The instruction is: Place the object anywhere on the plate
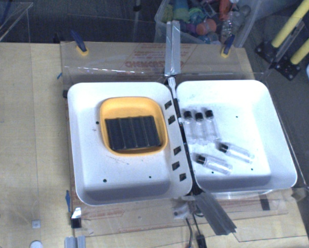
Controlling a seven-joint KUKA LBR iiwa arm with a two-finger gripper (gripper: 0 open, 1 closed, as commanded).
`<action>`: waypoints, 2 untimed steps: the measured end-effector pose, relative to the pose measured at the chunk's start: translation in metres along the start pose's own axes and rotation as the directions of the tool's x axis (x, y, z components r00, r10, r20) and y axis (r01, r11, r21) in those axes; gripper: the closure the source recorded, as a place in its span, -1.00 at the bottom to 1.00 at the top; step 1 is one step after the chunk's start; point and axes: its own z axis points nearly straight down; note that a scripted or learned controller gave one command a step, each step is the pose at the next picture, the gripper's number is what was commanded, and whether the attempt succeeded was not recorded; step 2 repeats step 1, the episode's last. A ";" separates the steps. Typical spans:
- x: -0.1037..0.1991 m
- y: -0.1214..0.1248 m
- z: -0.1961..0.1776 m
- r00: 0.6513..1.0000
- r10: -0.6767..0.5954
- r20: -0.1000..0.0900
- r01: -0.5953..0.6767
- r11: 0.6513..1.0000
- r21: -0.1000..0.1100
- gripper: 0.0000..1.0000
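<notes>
Five clear vials point(211, 138) lie in the right bin point(258, 94), none yet on the yellow plate point(132, 125) in the left bin point(85, 138); next comes picking one.

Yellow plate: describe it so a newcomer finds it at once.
Two shallow white bins sit side by side on the bench; look in the left one. The square yellow plastic plate lies near its middle, holding a dark ribbed rectangular insert. The clear small vials with black caps all lie in the right bin.
</notes>
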 end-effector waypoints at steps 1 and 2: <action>0.031 -0.010 0.000 0.962 -0.272 -0.001 0.272 0.962 -0.001 -1.00; 0.031 -0.010 0.000 0.962 -0.272 -0.001 0.272 0.962 -0.001 -1.00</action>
